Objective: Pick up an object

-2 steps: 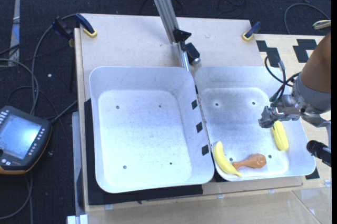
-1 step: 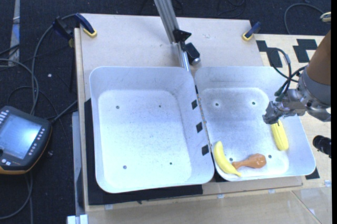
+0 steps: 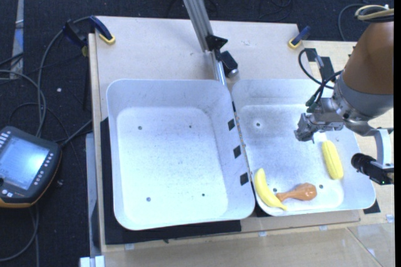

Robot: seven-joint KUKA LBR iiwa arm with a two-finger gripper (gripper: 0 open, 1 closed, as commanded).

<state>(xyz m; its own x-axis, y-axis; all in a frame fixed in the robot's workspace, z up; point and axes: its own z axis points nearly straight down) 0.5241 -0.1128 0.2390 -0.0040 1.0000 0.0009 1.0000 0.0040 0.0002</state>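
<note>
While no writing reads, jaws [image 3: 305, 133], perhaps together, hover beside corn cob [image 3: 331, 160].

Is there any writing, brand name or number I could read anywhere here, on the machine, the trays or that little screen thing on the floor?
No text can be read in this picture.
Handheld screen unit on the floor at left: its display glows, but whatever it shows is too blurred to read.
Robot arm: no legible label or brand.
The two white bins: plain, with dark holes and specks, no print.
Banana, corn cob and drumstick toy: no markings.
</note>
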